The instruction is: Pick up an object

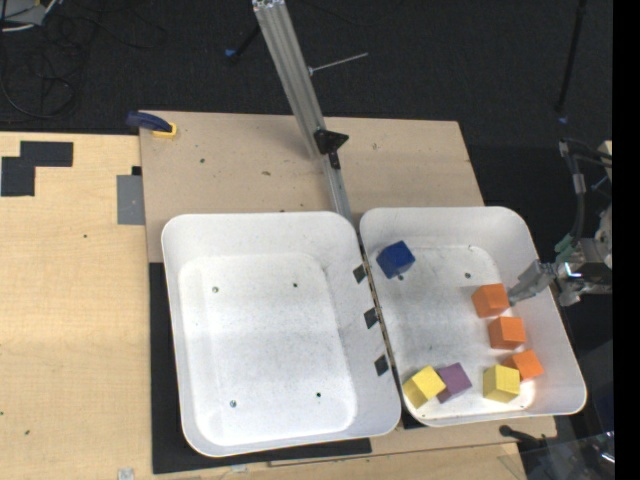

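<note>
Gripper [525, 286] reaches over the right bin [440, 223] rim, just beside an orange cube [489, 300]; its grip state cannot be told. Blue cube [395, 259] sits well apart.

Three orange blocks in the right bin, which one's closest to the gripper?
The topmost orange block, up by the bin's right wall. The gripper sits just right of it; the other two orange blocks lie farther down toward the front.
</note>
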